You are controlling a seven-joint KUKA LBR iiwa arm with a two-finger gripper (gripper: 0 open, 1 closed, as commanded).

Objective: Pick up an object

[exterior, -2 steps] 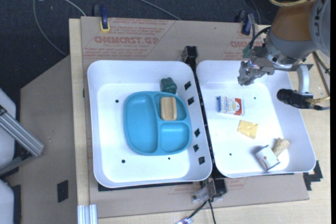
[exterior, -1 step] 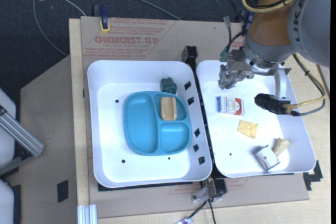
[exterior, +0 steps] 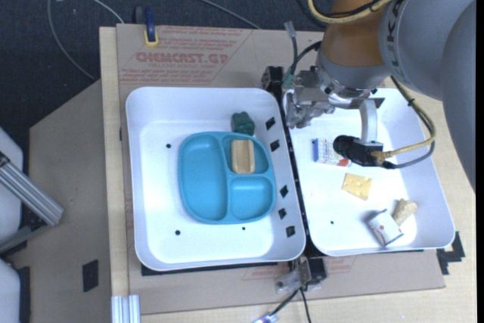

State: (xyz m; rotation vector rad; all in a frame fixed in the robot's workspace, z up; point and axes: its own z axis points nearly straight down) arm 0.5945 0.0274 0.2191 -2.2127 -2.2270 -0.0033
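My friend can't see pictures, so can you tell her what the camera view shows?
A grey robot arm with an orange band hangs its claw over the right white bin, which holds small snack-like items. The left white bin holds a blue divided tray with a tan block in one compartment, and a small green thing beside the tray.
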